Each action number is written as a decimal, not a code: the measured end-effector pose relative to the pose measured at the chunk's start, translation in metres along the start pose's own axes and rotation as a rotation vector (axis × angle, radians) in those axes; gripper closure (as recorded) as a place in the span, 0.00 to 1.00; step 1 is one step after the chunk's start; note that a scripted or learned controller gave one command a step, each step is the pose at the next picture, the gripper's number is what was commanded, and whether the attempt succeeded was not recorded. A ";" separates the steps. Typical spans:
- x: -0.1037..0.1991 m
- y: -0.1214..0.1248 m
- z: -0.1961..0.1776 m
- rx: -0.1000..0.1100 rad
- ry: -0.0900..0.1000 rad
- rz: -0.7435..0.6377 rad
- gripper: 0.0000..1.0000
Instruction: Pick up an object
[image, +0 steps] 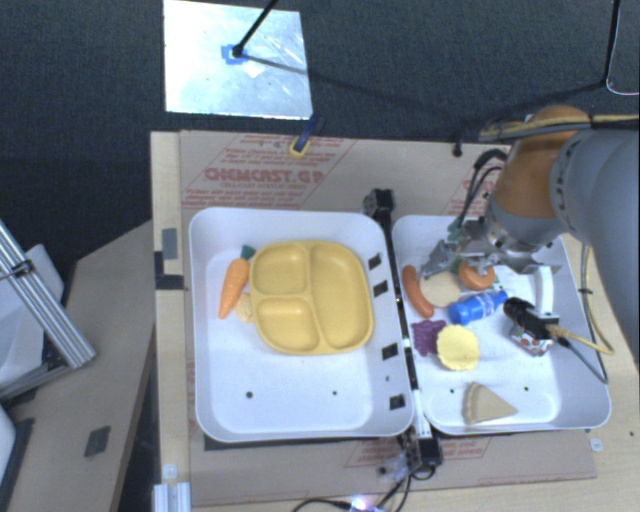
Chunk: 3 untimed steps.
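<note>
Here the tool (452, 256), grip state unclear, hovers above the hot dog (416, 290), whose long axis runs near-to-far.

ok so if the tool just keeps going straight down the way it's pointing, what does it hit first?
Probably the orange and green toy lying right under the tool in the right bin. The red sausage and blue bottle sit just beside that line. Depth is hard to judge from this slanted view.

Single fixed overhead camera, slanted down on both bins (300, 425).
</note>
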<state>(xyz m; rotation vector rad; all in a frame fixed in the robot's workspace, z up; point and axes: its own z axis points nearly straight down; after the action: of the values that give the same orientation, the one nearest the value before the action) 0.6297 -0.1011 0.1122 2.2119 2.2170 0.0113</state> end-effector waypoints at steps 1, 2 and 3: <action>0.000 -0.001 -0.006 0.006 0.001 -0.001 1.00; 0.007 -0.007 -0.058 0.007 0.002 -0.003 1.00; 0.007 -0.004 -0.112 0.004 0.001 -0.004 1.00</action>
<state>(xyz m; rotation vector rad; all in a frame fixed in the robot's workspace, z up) 0.6240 -0.0934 0.2246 2.2107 2.2236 0.0077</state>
